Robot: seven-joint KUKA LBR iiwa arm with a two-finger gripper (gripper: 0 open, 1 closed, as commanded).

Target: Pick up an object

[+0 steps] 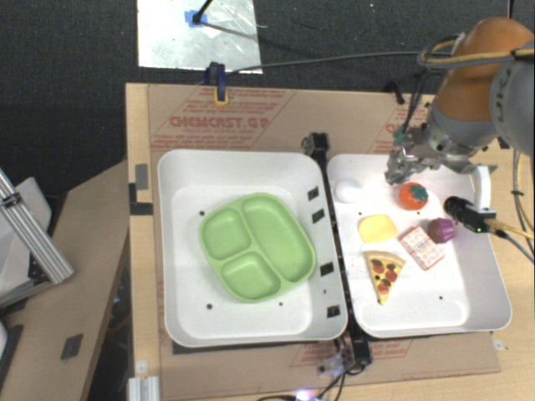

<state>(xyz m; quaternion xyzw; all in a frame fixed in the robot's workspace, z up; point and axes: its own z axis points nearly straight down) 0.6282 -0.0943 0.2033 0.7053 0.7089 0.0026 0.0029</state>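
Two white bins [251,161] share the bench; gripper [399,170], fingers' state I cannot tell, hangs just left of and above the tomato [412,195].

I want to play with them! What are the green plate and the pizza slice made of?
The green plate looks like smooth molded plastic: even color, soft sheen, three rounded sections. The pizza slice is probably a plastic toy, with flat painted-looking toppings, though it is too small to be sure.

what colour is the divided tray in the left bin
Light green; the divided tray shows clearly in the camera view, lying in the left bin.
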